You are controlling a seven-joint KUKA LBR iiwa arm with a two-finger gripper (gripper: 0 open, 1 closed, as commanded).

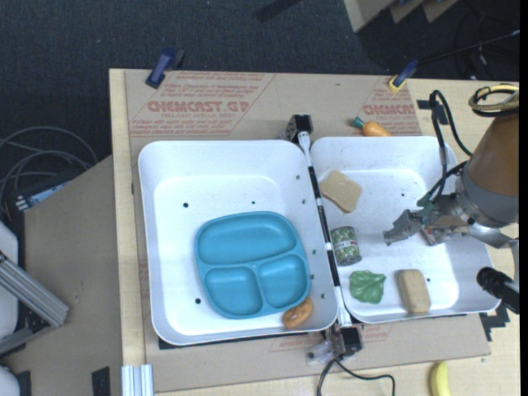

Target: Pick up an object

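My gripper [406, 229] hangs over the middle of the right bin [388, 159], with nothing seen in it. A tan bread piece [341, 190] lies to its upper left. A small green can [345, 244] stands by the divider, left of the gripper. Below the gripper lie a green leafy item [367, 285] and a tan loaf [413, 290] near the bin's front wall. In the left bin [165, 180] a blue divided tray [252, 262] rests flat, and an orange-brown pastry [298, 313] sits at the tray's front right corner.
An orange carrot-like item [373, 128] lies on the cardboard behind the right bin. A yellow object [440, 378] sits at the bench's front right. Clips [300, 125] hold the bins where they meet. Cables [441, 130] run down to the arm.
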